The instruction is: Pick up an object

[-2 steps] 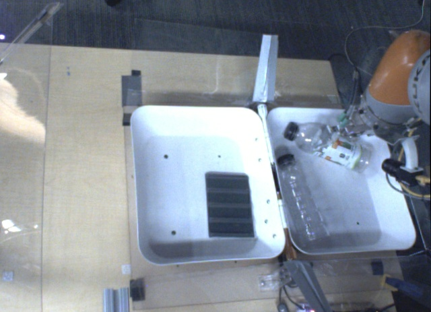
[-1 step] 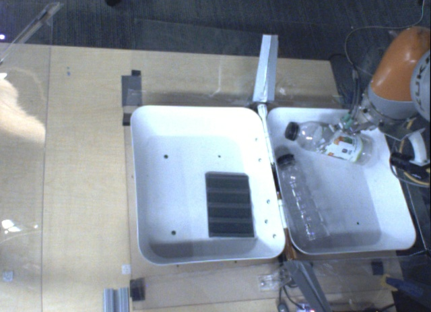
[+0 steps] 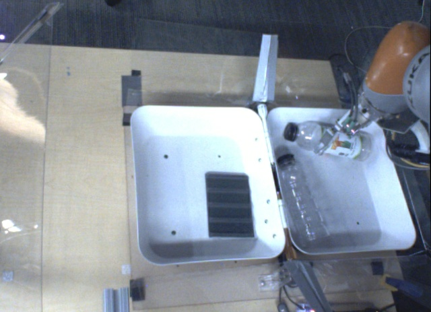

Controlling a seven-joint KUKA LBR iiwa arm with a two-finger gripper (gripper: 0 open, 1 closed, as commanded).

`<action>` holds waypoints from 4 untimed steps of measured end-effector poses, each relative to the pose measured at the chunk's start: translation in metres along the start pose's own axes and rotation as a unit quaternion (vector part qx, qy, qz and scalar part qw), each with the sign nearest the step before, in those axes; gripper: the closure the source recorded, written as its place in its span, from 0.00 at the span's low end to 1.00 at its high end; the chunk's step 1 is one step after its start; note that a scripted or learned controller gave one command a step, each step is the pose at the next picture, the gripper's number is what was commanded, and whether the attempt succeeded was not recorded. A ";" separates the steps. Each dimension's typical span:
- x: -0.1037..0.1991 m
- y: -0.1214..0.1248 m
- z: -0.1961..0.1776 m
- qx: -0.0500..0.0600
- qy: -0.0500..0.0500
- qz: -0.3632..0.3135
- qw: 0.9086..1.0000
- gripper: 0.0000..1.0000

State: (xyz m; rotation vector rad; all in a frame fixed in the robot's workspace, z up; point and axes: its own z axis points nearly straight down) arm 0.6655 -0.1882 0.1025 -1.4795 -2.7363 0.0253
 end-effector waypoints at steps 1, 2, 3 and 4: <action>0.012 -0.051 0.010 -0.020 -0.018 -0.058 0.998 0.00; -0.004 -0.014 0.011 0.010 0.006 0.000 1.000 0.00; -0.011 -0.011 0.011 0.003 0.008 -0.039 0.999 0.00; -0.010 -0.012 0.002 0.008 0.011 -0.042 0.999 1.00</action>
